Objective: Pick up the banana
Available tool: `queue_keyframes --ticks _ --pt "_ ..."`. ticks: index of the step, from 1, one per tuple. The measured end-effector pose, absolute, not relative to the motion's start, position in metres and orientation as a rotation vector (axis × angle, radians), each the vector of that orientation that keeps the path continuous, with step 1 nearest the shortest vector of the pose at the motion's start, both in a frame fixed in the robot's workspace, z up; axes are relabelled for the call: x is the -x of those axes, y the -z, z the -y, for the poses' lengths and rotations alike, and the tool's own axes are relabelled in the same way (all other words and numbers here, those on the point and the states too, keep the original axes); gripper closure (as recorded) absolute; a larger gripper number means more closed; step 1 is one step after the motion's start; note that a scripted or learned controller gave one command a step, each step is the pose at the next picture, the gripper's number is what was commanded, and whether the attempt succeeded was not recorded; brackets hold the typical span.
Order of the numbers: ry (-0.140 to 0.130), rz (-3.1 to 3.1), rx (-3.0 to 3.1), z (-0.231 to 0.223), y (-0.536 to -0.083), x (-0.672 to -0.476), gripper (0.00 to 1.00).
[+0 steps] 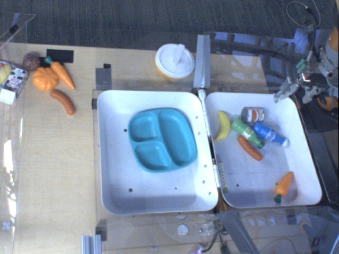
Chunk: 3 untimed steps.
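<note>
Pale wood bench top [47, 157] carries two shallow white bins side by side, with dark floor beyond. At the view's upper right the gripper [296, 86] hangs just outside the right bin's [265, 187] far corner; whether it is spread or closed cannot be told, since cables and hardware blur together there.

From the gripper, the banana [223, 126] lies leftward and nearer the camera, across the bin, close against the left wall by the divider between the bins. Its long axis runs roughly along that wall, slightly curved.

Between gripper and banana sit a can [252, 114], a green bottle [247, 133], a blue bottle [269, 134] and a sausage [249, 147]; the green bottle's end is just beside the banana.

Room is tight: wall on one side, bottle on the other, so closing across the banana's short width looks hard. A carrot [283, 187] lies well apart.
</note>
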<state>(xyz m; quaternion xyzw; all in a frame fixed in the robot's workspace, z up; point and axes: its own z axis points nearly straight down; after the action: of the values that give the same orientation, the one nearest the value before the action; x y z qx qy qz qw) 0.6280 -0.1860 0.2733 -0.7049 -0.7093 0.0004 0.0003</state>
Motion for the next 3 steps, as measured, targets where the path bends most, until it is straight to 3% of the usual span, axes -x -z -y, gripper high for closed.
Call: queue_keyframes --ticks 1,2,3 --pt "-0.002 2.444 1.97 0.147 -0.144 -0.645 0.0" --pt "0.02 2.641 1.78 0.12 -0.118 -0.647 0.0" --pt "0.003 2.716 1.613 0.096 -0.09 -0.641 0.0"
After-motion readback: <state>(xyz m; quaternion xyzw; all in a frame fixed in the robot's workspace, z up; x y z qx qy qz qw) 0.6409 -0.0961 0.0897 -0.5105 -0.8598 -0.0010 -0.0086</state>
